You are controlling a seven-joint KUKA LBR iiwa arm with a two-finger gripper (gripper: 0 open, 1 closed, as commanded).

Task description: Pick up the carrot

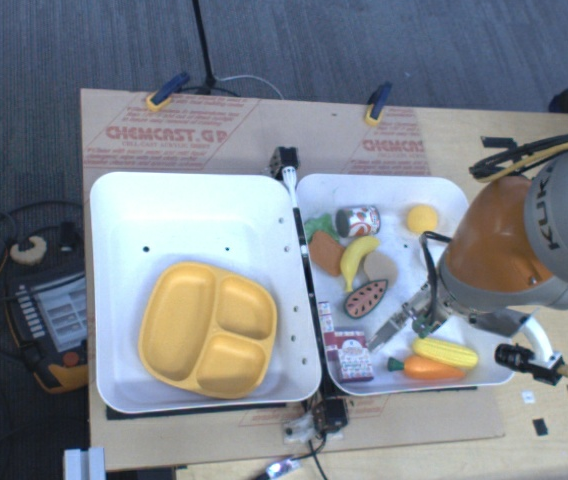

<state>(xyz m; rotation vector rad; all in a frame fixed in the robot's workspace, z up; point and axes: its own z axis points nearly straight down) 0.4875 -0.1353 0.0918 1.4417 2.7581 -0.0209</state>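
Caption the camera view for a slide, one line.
Gripper hovers in the right bin near the carrot and corn; yellow tray sits left.

Bright, even overhead light, no harsh glare. Soft short shadows under the yellow tray (209, 329) and along the inner walls of the left bin (124, 208). Mild sheen on the orange band (499, 238) of the arm. Overall soft, low-res; small items in the right bin (444, 190) blurry, edges smeared. Carpet beyond the bench edges dim.

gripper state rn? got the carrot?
Gripper: low in the right bin, beside the watermelon slice; open or closed cannot be told. Carrot lies apart from it, not held.
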